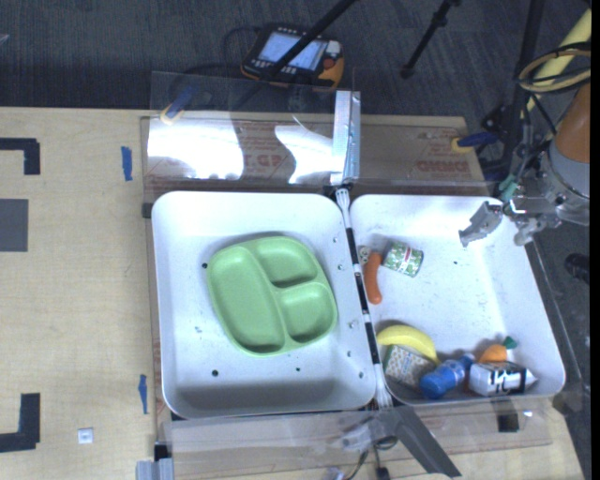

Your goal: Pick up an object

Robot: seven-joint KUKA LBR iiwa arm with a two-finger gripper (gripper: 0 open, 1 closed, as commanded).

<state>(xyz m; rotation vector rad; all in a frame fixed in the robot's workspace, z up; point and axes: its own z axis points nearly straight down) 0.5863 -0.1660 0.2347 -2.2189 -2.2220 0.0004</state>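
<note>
Camera view: pincer above right bin; can, banana apart.

- A robotics lab: a wooden bench carries two white bins.
- Black tape markers sit at the frame's left.
- A handheld control pendant and stand legs occupy dark carpet along the top.

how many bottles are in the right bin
2, both lying at the near edge of the right bin: a blue bottle beside the banana, and a white bottle with black print just right of it. Other small items in that pile may be partly hidden.
</note>
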